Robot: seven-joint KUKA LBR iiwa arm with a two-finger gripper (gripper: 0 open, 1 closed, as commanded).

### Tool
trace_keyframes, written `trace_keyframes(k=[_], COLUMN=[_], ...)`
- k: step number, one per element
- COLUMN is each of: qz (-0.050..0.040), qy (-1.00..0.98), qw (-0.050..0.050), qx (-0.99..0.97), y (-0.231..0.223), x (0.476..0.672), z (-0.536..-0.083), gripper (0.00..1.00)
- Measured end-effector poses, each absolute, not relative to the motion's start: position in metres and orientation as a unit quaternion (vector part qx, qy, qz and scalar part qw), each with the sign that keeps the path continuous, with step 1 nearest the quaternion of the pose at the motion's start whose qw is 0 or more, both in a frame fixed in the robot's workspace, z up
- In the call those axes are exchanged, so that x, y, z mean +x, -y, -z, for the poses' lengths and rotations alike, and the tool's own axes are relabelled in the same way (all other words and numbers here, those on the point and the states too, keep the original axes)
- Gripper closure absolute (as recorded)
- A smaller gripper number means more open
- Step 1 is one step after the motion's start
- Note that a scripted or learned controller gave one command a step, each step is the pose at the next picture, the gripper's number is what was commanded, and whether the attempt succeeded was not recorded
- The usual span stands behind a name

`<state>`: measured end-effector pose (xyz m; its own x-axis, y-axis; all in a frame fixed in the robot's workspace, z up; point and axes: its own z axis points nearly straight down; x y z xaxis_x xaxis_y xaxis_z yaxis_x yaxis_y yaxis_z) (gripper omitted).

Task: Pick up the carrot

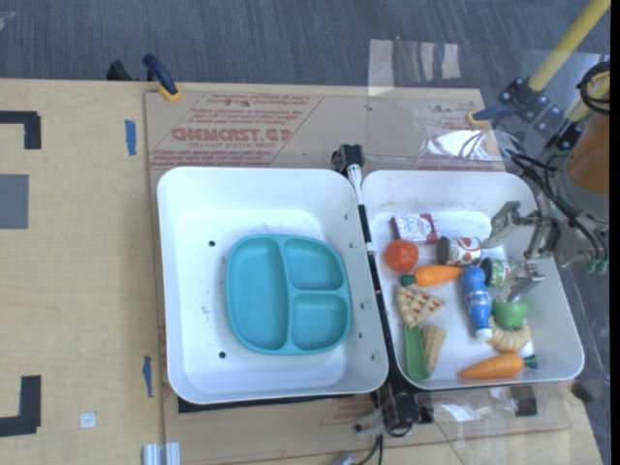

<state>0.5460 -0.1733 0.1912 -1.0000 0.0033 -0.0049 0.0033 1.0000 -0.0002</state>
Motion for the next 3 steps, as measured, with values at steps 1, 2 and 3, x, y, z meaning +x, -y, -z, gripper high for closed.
trace_keyframes(k=[1,2,3], qz=[-0.0023,0.0012,0.0024], qy=[-0.997,-0.988,-0.978], qw=[-0.001,0.012,0.022], qx=[0.077,0.157,0.208], y=[0.111,0.112,0.108], x=[0.578,0.564,0.551], z=[-0.121,-0.101,-0.102], gripper=[0.0,0.0,0.0])
